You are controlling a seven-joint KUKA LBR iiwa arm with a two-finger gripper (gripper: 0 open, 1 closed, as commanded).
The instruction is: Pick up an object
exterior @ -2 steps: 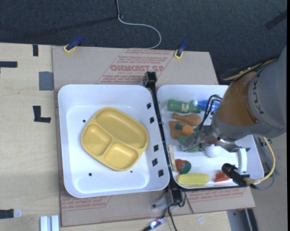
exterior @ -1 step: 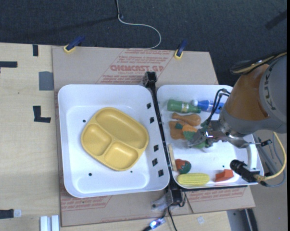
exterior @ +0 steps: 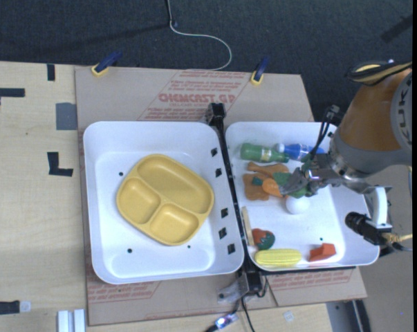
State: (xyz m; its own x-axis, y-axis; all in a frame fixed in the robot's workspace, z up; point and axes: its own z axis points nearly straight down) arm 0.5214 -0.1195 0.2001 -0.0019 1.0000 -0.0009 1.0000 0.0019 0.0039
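At the near edge of the right bin (exterior: 346, 258) lies a yellow corn cob (exterior: 277, 258), with a small red piece (exterior: 322, 252) to its right and a red and green toy (exterior: 263, 238) just behind its left end. Farther back, a green bottle (exterior: 261, 153) lies on its side along the far wall, a blue and white bottle (exterior: 297, 150) just right of it. Orange carrot-like pieces (exterior: 261, 185) sit below the green bottle. The gripper (exterior: 299, 183) is low over the middle of this bin, right beside a white ball (exterior: 297, 203); whether its tips are apart or together I cannot tell. The left bin (exterior: 101, 185) holds a yellow divided plate (exterior: 164, 198)
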